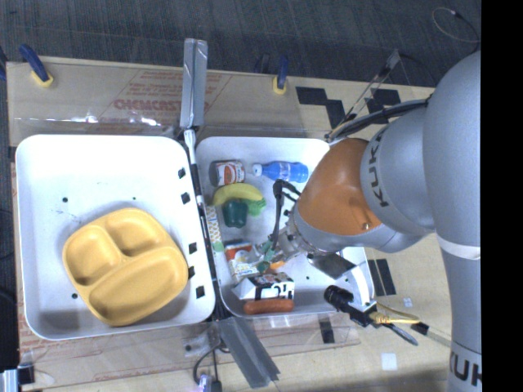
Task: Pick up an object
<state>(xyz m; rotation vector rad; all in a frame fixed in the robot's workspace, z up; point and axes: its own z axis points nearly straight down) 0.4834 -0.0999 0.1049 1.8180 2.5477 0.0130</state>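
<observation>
The candidate objects lie in the right bin (343, 147), crowded along its left wall and near edge. At the far left corner of that bin a small can (230, 172) lies on its side, and just beside it, toward the far edge's middle, a clear bottle with a blue label (282, 171) also lies flat. Below these, a yellow banana (238, 192) rests against the left wall, touching a green pepper-like item (235, 212) on its near side. Further toward the near edge lies a small red-and-white packet (239, 253), then a black-and-white box (272, 288), and a red sausage-shaped item (267, 306) along the near wall. A strip of printed card (212, 229) stands against the left wall.

The gripper (274, 251) is low in the middle of the right bin, among small green and orange pieces that are too small to identify. Whether its jaws are apart or closed cannot be told, and no object is visibly held between them. The arm's orange band (339, 198) and grey body (425, 162) cover the bin's right half.

The left bin (49, 158) carries a yellow divided tray (124, 264) toward its near edge, upright with compartments facing up. Both bins sit on a brown bench (98, 88), with blue clamps (34, 64) at its far edge.
</observation>
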